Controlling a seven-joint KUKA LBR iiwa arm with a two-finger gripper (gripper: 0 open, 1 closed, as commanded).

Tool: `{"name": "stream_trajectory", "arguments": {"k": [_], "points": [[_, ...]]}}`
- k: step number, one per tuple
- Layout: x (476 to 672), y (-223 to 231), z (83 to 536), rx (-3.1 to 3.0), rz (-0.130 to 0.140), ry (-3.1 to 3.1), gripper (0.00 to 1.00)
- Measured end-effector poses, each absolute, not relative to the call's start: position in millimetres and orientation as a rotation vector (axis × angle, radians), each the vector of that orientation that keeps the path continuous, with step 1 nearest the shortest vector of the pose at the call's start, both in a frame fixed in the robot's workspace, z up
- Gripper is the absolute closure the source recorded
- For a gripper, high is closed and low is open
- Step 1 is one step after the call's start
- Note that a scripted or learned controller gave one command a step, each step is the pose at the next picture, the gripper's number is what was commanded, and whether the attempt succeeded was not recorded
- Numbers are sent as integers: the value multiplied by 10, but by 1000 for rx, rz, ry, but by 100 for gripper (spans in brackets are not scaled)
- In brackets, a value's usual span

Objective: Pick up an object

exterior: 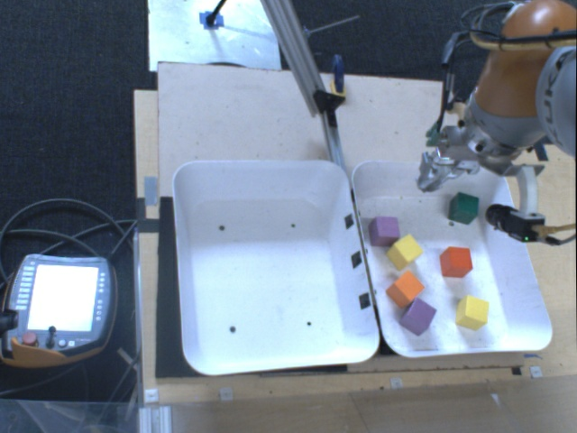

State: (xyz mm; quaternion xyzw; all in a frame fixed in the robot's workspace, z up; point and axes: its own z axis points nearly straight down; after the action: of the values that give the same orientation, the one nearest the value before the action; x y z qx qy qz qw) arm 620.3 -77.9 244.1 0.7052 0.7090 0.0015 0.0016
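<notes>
My gripper (435, 174) hangs over the far edge of the right bin (532, 305); whether it grips anything, I cannot tell. The green cube (463, 208) sits just beside it, apart from six more cubes toward the near edge. The left bin (194, 242) adjoins.

The left bin (270, 269) offers broad open floor. In the right bin (532, 305), seven blocks crowd the middle, with narrow gaps between them; the green block (464, 207) sits apart near the back, just beside the gripper (435, 177).
</notes>
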Motion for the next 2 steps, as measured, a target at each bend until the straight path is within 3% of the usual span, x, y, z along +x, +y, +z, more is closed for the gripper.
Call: {"name": "stream_trajectory", "arguments": {"k": [1,2], "points": [[6139,-261,2331,2211,2,2232,100],[5957,192,2387,2212,2,2233,100]]}}
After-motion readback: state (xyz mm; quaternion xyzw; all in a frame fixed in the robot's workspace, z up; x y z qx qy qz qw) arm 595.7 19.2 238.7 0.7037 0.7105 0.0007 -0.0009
